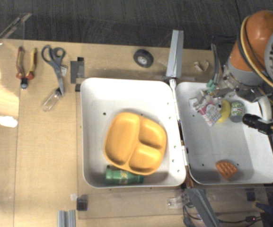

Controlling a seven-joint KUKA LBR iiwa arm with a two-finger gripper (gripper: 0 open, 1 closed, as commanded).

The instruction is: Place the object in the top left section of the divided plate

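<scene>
Pincer (215, 100) hangs low over the crumpled wrapper clutter (206, 106) at the right white bin's (250, 174) far edge, grip impossible to tell, while the yellow three-section divided plate (135, 142) waits bare.

The yellow divided plate (135, 142) lies tilted in the left bin, its near edge resting on a green bottle (123, 176); all three of its sections are bare. In the right bin lie a yellow-and-green object (232, 110), a crumpled wrapper (206, 106) and an orange waffle-like piece (226, 169).
</scene>
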